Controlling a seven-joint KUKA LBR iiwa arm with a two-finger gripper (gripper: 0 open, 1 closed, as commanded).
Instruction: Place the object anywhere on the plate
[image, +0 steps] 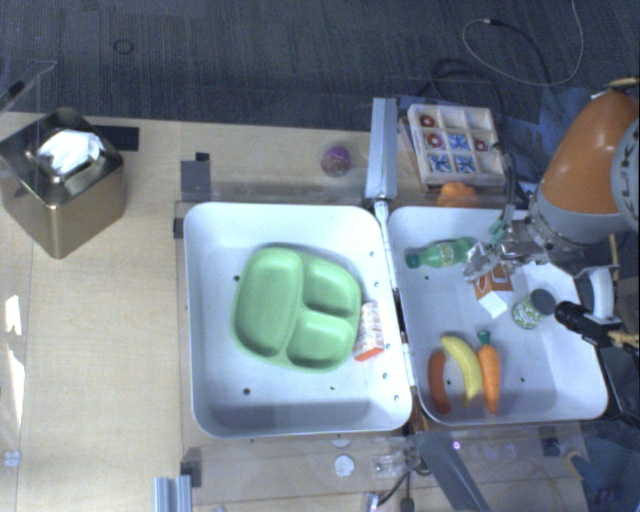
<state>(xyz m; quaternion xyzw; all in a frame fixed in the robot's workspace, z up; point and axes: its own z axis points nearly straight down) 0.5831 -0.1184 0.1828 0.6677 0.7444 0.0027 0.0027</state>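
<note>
**Plate unfilled; arm over right bin**

Left bin (200, 300): green sectioned plate (296, 307), nothing on it; a small packet (369, 331) lies just beside its right edge. Right bin (580, 400): green bottle (440, 253), banana (460, 365), carrot (489, 372), sausage (438, 378), small round item (526, 315). Gripper (497, 258) sits low near the bottle's right end; whether it is open, or holding anything, cannot be told. Judged status: which object is meant is unclear; placing remains entirely to do.

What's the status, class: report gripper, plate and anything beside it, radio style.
Gripper low over right bin, by green bottle; grip unclear. Green plate in left bin, nothing on it. Small packet against plate's right edge.
</note>
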